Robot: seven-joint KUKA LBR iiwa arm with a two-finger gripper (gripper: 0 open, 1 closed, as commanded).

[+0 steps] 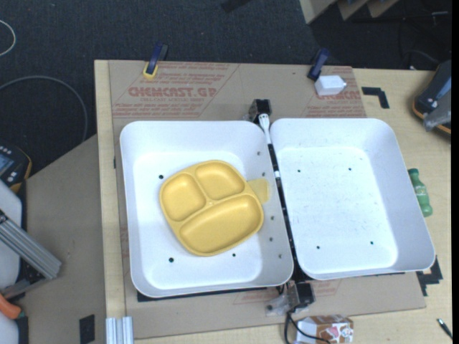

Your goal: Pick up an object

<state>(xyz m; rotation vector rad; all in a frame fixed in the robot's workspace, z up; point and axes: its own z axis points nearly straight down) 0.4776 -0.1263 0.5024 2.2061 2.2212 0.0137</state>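
Overhead, slanted view of the bench at the start of a pick. A yellow plastic plate with three compartments (211, 207) lies right side up in the left shallow white bin (136, 156), near its middle and turned at an angle to the walls. It is apart from every wall, which should leave room for a descent on any side. A small pale yellow piece (259, 188) touches the plate's right rim; what it is cannot be told.

The right shallow white bin (401, 192) sits just beside the first, and a black cable (272, 158) runs along the seam between them. Both bins rest on a brown printed board (215, 88), held at its far edge by two blue clamps (154, 59), presumably so that nothing shifts under contact. A small white block (330, 85) and a green object (419, 190) lie outside the bins, so they are unlikely targets.

A grey part of the arm with an orange edge (436, 100) sits at the right margin, well apart from the plate. Whether the gripper is open or closed cannot be told. The plate is probably too broad to span, so its raised rim or a divider is the likelier hold
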